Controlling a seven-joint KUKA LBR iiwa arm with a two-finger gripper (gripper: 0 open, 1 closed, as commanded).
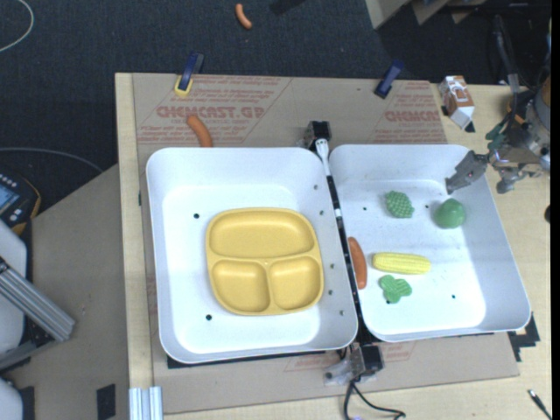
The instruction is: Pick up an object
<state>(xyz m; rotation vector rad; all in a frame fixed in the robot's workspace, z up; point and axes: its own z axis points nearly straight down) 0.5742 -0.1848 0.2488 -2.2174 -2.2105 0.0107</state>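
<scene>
The right bin (490,269) holds a knobbly green piece (399,204), a smooth green ball (451,213), a yellow corn cob (402,262), a small green broccoli-like piece (395,288) and an orange sausage (358,262) lying against its left wall. My gripper (486,180) hangs over the bin's upper right corner, just above and right of the green ball. It is open, with one finger (463,173) pointing down-left and nothing between the two.
The left bin (171,234) bears a yellow divided tray (262,261). A second orange sausage (200,130) lies on the cardboard behind the left bin. Blue clamps (188,73) (388,80) grip the board's far edge. A small carton (456,97) stands behind the right bin.
</scene>
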